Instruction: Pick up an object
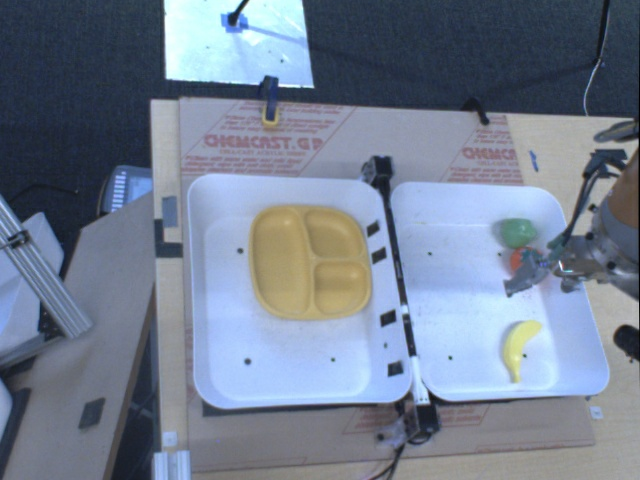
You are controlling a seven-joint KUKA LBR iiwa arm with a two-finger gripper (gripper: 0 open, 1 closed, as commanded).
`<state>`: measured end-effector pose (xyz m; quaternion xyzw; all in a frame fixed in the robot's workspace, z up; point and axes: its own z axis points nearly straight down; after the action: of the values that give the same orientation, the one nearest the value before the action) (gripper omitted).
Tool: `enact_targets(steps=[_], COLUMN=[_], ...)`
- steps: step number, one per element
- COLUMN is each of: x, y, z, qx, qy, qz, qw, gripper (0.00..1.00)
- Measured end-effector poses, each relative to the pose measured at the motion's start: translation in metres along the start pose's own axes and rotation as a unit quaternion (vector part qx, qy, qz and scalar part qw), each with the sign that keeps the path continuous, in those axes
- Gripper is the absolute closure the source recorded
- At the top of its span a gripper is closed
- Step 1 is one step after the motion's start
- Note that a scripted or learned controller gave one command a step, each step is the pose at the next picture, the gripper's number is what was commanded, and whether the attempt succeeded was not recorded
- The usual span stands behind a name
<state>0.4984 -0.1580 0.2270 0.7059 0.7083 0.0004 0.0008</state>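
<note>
A big yellow divided plate (309, 262) is taking up the middle of the left bin (220, 368). In the right bin (450, 368), a green ball (517, 232), a small red thing (522, 260) and a banana (520, 348) are crowding the right side, leaving its left part open.

Robot lab: bench (330, 128) with clamped white bins (215, 368).

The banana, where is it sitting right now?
The banana lies in the right-hand bin, near its front right corner, below the claw and the green object.
</note>
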Motion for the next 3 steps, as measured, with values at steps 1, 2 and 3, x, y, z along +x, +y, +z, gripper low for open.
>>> enact_targets(steps=[1,2,3], x=[-0.006,0.000,0.000], y=[-0.006,-0.007,-0.007], z=[0.047,0.090,0.142], qx=[0.002,0.002,0.002], qy=[0.001,0.001,0.001], qz=[0.001,0.001,0.001], qw=[1.0000,1.0000,1.0000], gripper=[0.00,0.00,0.00])
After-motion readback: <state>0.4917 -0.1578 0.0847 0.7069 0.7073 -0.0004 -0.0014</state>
